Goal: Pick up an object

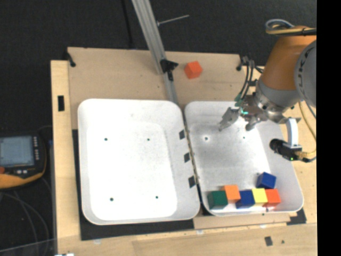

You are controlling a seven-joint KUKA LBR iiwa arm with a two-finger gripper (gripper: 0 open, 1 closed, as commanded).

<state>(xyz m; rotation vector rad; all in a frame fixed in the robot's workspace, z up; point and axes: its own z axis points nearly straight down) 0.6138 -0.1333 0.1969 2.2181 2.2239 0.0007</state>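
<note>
Several small cubes lie along the front wall of the right bin (pixel 213 116): a green cube (pixel 217 199), an orange cube (pixel 232 192), a blue cube (pixel 245 198), a yellow cube (pixel 259 196) and a red-orange cube (pixel 273 196). Another blue cube (pixel 266 181) sits just behind them. My gripper (pixel 238 121) hangs over the back part of the right bin, well away from the cubes. Its two fingers are spread apart with nothing between them.
The left bin (pixel 128 159) lies beside the right one. An orange cube (pixel 193 69) rests on the bench behind the bins. A slanted metal pole (pixel 154 36) rises from the bench near the bins' shared back corner. A handheld screen (pixel 18 153) sits off the bench's left.
</note>
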